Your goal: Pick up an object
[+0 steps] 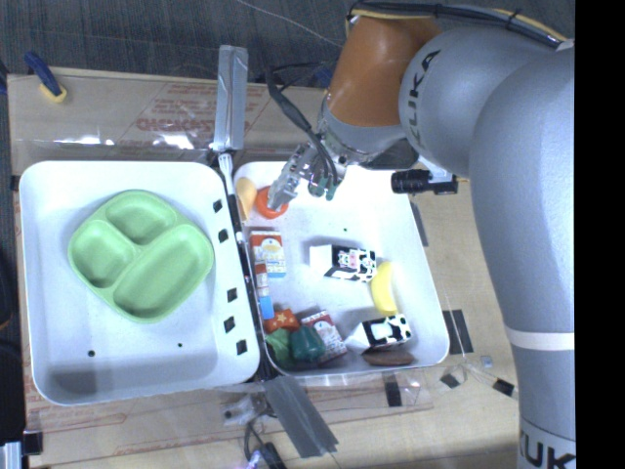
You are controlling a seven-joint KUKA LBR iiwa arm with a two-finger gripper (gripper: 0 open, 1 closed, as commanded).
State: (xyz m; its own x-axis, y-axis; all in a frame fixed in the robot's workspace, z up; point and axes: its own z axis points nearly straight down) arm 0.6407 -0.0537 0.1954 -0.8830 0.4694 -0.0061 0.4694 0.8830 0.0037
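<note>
Your grey, smooth-shelled arm (488,135) reaches in over the right bin (415,228), a shallow glossy white tub beside the left bin (44,262), which holds a moulded green plate (142,252) with three wells. Both sit on a brown bench (137,106). The gripper (283,191) hangs at the right bin's far left corner; its fingers close around a small round orange-red object (269,203).

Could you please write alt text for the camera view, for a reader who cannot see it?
A grey robot arm with an orange band reaches from the right, its two-finger gripper at a small orange object in the right white bin's far left corner. That bin also holds cow-patterned cartons, a yellow banana and packets; the left white bin holds a green divided plate.
</note>
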